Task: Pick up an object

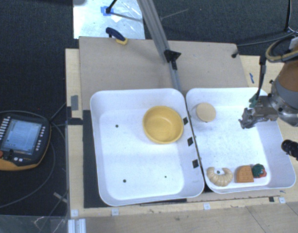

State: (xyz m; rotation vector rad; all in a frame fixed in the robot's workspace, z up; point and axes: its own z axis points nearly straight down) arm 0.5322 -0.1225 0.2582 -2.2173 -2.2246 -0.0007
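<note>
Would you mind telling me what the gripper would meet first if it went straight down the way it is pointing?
Probably bare floor of the right bin: the gripper hangs over an open patch, apart from the round tan object. Depth is hard to judge.

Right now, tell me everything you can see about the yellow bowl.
The yellow bowl is round, shallow and plain, plastic by its look, standing upright with its mouth up. It sits in the left bin, toward the far right part of the floor near the dividing edge. Nothing lies in it or touches it.
</note>
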